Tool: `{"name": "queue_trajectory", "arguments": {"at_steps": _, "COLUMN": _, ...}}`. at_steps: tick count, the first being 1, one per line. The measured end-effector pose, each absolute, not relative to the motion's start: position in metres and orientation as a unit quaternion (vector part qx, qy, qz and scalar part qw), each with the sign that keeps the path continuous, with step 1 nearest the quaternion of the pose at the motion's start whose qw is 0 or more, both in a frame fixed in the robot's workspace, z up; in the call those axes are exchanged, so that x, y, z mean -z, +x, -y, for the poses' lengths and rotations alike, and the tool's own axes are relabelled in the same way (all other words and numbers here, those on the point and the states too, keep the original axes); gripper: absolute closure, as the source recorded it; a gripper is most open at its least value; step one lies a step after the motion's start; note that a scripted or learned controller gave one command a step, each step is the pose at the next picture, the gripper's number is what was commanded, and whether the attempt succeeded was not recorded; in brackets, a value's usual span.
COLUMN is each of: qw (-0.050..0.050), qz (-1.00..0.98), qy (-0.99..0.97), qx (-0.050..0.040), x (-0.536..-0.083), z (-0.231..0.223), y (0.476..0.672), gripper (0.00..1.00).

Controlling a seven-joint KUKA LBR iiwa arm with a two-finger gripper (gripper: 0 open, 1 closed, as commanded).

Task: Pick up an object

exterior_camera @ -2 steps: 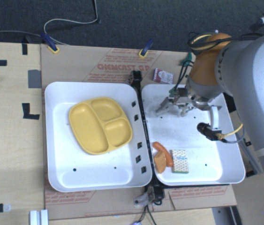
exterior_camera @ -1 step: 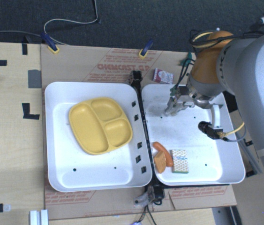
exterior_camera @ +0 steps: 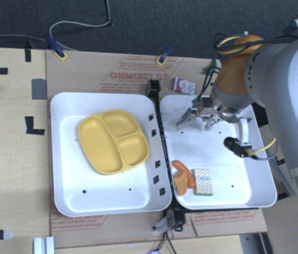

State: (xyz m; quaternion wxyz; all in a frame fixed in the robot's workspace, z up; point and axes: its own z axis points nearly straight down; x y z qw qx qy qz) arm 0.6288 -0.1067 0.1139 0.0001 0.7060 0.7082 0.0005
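My gripper point(exterior_camera: 195, 123) hangs over the back part of the right bin point(exterior_camera: 254, 194), below the orange band of the arm. Its fingers point(exterior_camera: 183, 120) are spread open and only bare white bin floor shows between them. At the front left of that bin lie an orange sausage-like piece point(exterior_camera: 182, 169) and an orange-brown chunk point(exterior_camera: 180, 183), touching each other. Beside them on the right sits a small patterned packet point(exterior_camera: 202, 182). All three are well in front of the gripper and apart from it.
The left bin point(exterior_camera: 64, 157) holds a yellow divided plate point(exterior_camera: 114, 141). A small red-and-white packet point(exterior_camera: 183, 85) lies on the cardboard behind the right bin. A black fitting with cable point(exterior_camera: 234, 144) hangs off the arm over the right bin's right side.
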Motion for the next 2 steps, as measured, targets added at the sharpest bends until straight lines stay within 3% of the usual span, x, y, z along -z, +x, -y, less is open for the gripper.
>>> {"name": "queue_trajectory", "arguments": {"at_steps": 1, "qw": -0.001, "qz": -0.708, "qy": 0.706, "qx": -0.0008, "x": -0.1231, "z": 0.1059, "y": 0.6288, "gripper": 1.00}}
{"name": "queue_trajectory", "arguments": {"at_steps": 2, "qw": -0.001, "qz": -0.708, "qy": 0.706, "qx": -0.0007, "x": -0.1230, "z": 0.1059, "y": 0.6287, "gripper": 0.00}}
